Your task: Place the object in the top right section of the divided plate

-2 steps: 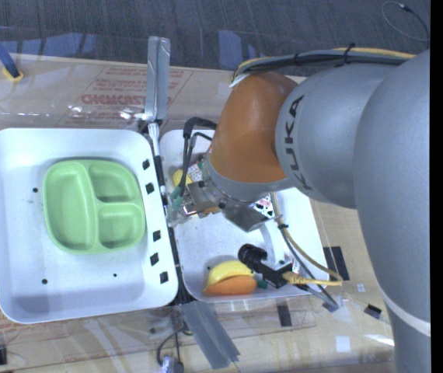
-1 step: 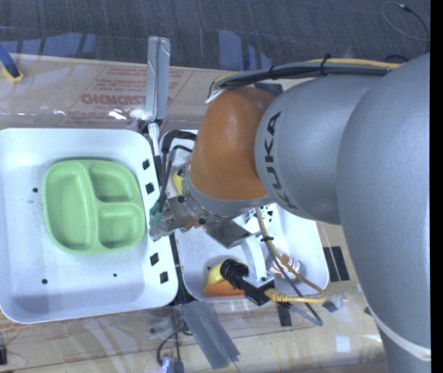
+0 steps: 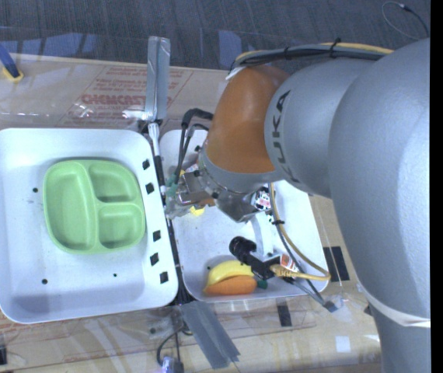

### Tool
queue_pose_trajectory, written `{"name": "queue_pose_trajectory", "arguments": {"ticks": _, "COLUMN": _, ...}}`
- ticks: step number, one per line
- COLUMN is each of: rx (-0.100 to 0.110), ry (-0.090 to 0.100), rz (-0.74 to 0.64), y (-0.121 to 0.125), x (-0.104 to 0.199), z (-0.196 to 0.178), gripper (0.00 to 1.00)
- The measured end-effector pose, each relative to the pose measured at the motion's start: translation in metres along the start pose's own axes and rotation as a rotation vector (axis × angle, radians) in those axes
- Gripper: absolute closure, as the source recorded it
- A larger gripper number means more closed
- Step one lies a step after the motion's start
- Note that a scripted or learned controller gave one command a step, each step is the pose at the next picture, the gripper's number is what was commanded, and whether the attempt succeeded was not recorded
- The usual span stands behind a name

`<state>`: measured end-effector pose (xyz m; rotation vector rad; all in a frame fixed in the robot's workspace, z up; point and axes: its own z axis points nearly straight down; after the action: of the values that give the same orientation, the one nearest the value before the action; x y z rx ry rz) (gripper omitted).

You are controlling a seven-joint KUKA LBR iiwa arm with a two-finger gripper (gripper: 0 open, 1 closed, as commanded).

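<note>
The left bin [image 3: 15, 282] fills the left half of the frame. The green divided plate [image 3: 93, 204] lies flat in it, slightly above the bin's middle. The plate has one long section down its left side and two smaller ones on its right. The top right section [image 3: 114, 181] is bare and sits closest to the wall between the bins.

Just right of that wall, at mid-frame, the gripper [image 3: 184, 196] hangs over the left edge of the right bin [image 3: 303, 216]. The wrist covers most of it, so I cannot tell whether it is released or clenched, or whether it grasps anything. A small yellow bit [image 3: 197, 209] at its tip is too small to name.

The likely task object is the yellow-and-orange object [image 3: 229, 280], which rests on the floor of the right bin near the lower edge. It lies below the gripper and a little to the right, well apart from it. Its long axis runs roughly left to right across the frame. The yellow part curves over the orange part, and neither end reads as a clear tip.

The target section is on the gripper's other side, to the left, so I judge the next move to be down and right to the object. The grey arm [image 3: 361, 169] fills the right of the frame.
</note>
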<state>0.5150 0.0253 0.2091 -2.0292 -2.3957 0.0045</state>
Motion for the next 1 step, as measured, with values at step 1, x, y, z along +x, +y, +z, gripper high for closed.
{"name": "queue_pose_trajectory", "arguments": {"ticks": 1, "rx": 0.001, "ry": 0.001, "rz": 0.014, "y": -0.0329, "x": 0.0414, "z": -0.0183, "gripper": 1.0}}
